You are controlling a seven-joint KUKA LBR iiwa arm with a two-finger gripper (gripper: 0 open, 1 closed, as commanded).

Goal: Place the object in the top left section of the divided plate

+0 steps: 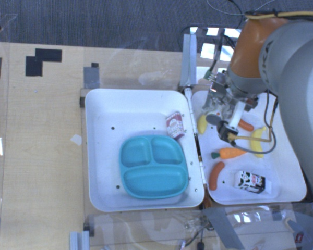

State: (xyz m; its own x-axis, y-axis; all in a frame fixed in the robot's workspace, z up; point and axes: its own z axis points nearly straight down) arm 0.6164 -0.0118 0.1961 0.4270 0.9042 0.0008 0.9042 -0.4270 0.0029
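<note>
A light blue divided plate [154,166] lies in the left white bin [99,139], with two small sections on its far side and one large section on its near side; nothing lies in any of them. My gripper [220,123] hangs low over the far left part of the right bin [289,184]. It is close to a yellow banana-like piece [202,124] and just above a toy carrot [231,153]. I see nothing clearly held in it.
A small red and white packet [175,125] rests in the left bin just beyond the plate's far right corner. The right bin also holds a reddish sausage [216,175], a cow-patterned carton [250,182], a second yellow piece [258,139] and a small orange piece [245,125].
</note>
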